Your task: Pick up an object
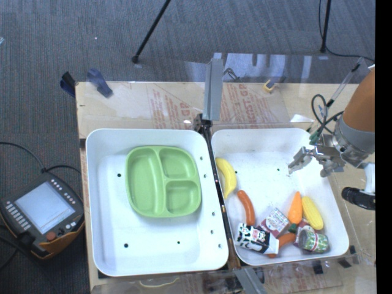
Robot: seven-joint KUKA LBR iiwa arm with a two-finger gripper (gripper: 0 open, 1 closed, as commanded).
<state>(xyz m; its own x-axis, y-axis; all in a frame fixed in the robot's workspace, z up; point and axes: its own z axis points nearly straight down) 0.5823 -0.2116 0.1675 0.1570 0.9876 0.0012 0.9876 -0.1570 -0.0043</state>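
White right bin (257,141) holds the food toys: banana (226,175) by its left wall, sausage (247,206), carrot (295,208), corn (312,212), milk carton (254,237). Gripper (304,158) hovers over the bin's upper right, jaws apart, nothing between them. Green divided plate (163,181) in left bin (104,225).

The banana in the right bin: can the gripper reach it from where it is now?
Probably yes. The banana lies alone by the right bin's left wall, with bare floor between it and the gripper, and nothing on top of it.
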